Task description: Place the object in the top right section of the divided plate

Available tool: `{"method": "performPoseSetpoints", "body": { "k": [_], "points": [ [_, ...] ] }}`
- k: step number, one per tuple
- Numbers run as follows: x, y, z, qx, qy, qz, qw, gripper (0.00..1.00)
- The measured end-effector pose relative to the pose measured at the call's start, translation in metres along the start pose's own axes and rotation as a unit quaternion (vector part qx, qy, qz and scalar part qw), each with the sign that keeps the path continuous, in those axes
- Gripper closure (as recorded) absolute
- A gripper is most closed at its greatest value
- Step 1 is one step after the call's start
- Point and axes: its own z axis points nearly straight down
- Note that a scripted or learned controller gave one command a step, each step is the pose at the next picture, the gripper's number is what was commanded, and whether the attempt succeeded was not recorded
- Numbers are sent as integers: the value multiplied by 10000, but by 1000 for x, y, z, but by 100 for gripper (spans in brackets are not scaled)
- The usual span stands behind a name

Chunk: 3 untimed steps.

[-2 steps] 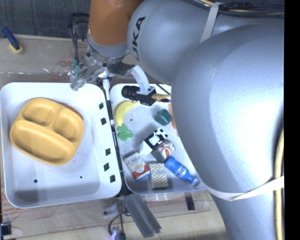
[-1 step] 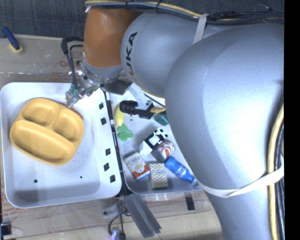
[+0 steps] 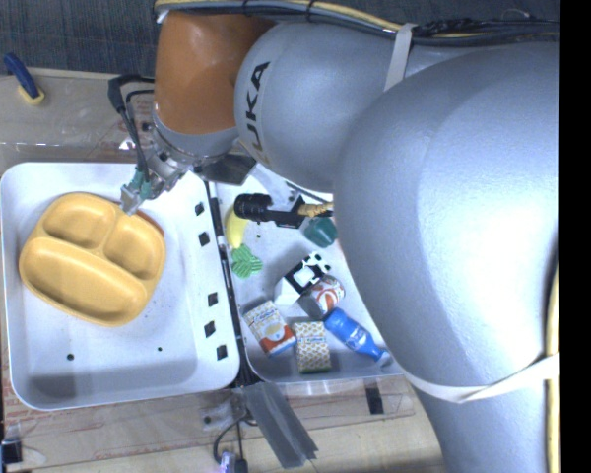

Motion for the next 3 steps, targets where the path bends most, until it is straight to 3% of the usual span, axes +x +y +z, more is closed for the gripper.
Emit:
{"method": "performPoseSetpoints", "body": {
  "k": [1,2,3],
  "points": [
    [16,-9,-15,12,11,-1002,9950,100],
    [15,-8,-26,13,5,-1025,9947,100],
    [22,-19,-21,10,10,-2550,9669,100]
  ]
}}
